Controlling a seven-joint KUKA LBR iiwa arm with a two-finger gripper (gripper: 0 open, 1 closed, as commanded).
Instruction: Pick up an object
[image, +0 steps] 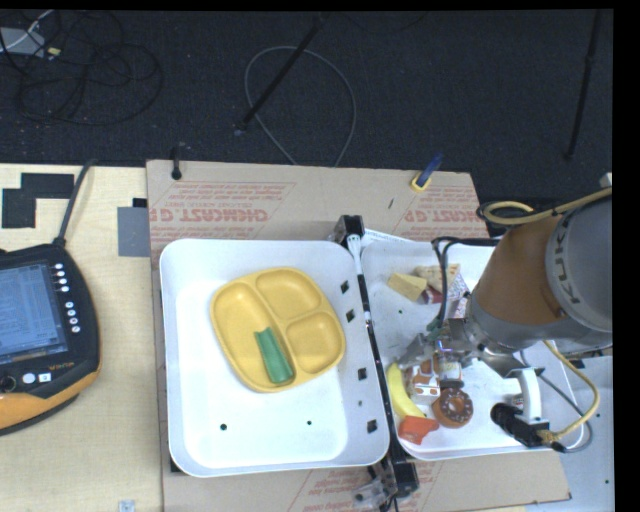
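Observation:
My gripper hangs low over the front of the right bin, just above a huddle of toy food. Under and beside it lie a yellow banana, a brown frosted donut, a red piece and a small red-and-white item. Nothing can be made out between the gripper's tips from this angle. Further back in the same bin sit a pale cheese wedge and a printed packet.
The left bin holds a yellow divided plate with a green block in one compartment. The grey arm with its orange band covers the right bin's far right side. A teach pendant lies left of the bins.

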